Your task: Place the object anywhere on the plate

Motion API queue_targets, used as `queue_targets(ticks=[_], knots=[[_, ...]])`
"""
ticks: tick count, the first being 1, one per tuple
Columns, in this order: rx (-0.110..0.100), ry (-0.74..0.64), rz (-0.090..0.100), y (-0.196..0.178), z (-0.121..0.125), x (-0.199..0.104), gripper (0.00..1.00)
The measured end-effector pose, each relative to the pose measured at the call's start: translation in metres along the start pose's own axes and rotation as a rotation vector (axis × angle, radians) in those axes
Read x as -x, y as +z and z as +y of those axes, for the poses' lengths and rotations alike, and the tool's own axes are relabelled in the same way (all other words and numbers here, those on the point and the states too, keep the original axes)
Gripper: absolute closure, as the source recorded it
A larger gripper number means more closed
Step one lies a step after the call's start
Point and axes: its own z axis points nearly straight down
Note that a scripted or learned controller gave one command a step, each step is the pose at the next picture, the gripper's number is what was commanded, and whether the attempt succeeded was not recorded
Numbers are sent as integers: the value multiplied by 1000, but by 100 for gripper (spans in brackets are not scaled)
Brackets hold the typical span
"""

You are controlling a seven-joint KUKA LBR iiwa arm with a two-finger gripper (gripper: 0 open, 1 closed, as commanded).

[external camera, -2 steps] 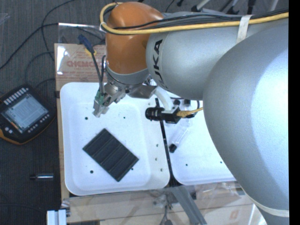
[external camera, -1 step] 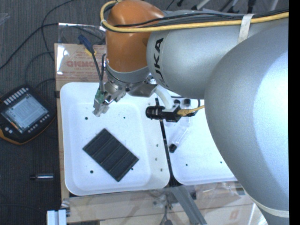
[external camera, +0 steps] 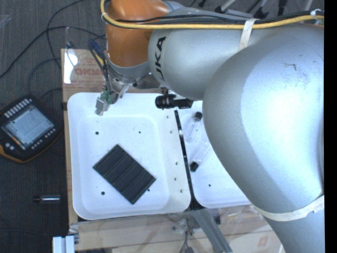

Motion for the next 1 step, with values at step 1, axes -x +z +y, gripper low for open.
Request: queue_targets(ticks=[1], knots=[[2,-191,-1,-107,-14,-30,100]])
